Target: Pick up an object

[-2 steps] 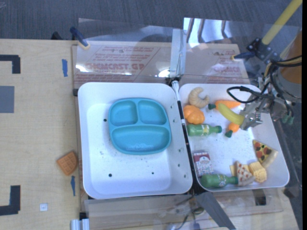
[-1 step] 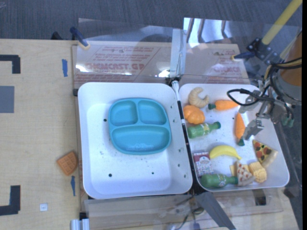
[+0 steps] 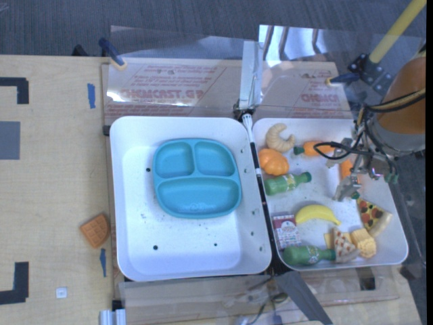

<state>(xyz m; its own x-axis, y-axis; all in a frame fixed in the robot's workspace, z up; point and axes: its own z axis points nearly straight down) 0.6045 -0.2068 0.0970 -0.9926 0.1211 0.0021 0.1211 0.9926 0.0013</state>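
Two white bins are sitting side by side on the worktop [image 3: 47,181], and we are looking down on them at a slant. The left bin [image 3: 135,249] is holding a blue divided plate [image 3: 197,178]. The right bin [image 3: 399,246] is carrying the toy food: a croissant [image 3: 279,137], an orange [image 3: 273,161], a small green bottle [image 3: 287,183], a banana [image 3: 318,214], a red-labelled packet [image 3: 287,234], a second green bottle [image 3: 308,254], two pizza slices [image 3: 373,215] and a piece of corn [image 3: 366,244].

The arm is reaching in from the right, and the gripper [image 3: 348,188] is hanging over the right bin's middle, just above and to the right of the banana. Cables are crossing in front of it, so we cannot tell how it is set, and we are seeing nothing held in it.

We are judging the banana the likeliest thing to be picked, since it is lying nearest the gripper with bare bin floor on its upper side. It is looking like a light, hollow plastic piece, stiff and rather smooth, so it may be slipping or rolling if pinched near a tapering end. We are thinking the best hold is across the thick middle of its curve, where the sides are closest to parallel. The packet is lying just beside its left end, which is leaving little room there.
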